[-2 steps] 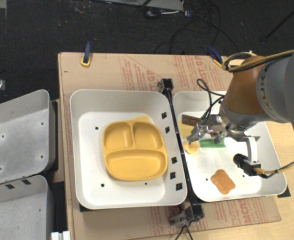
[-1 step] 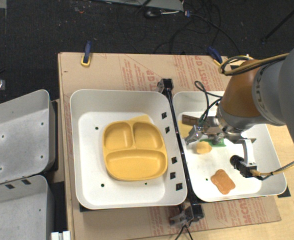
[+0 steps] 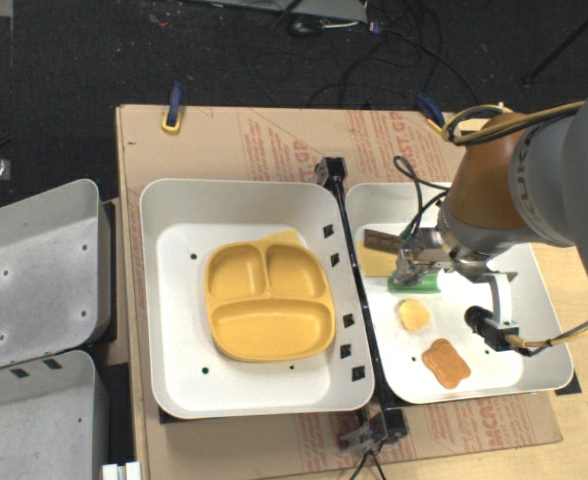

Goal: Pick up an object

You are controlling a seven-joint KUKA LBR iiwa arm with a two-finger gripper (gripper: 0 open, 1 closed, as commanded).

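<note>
My gripper point(image 3: 411, 266) reaches down into the right bin point(image 3: 546, 298), near its middle. Right under it lies a small green object point(image 3: 422, 283), partly covered by the gripper. A pale yellow round piece point(image 3: 412, 315) sits just in front of that. An orange-brown oval piece point(image 3: 445, 362) lies near the bin's front edge. Left of the gripper, against the bin's left wall, are a flat yellow item point(image 3: 374, 261) and a dark brown piece point(image 3: 379, 239).
The left bin point(image 3: 164, 268) holds a yellow divided plate point(image 3: 270, 301). A black divider with clips point(image 3: 346, 268) runs between the bins. The grey arm with its orange band point(image 3: 494, 183) covers the right bin's back right. A black connector point(image 3: 484, 325) and cable hang over that bin.
</note>
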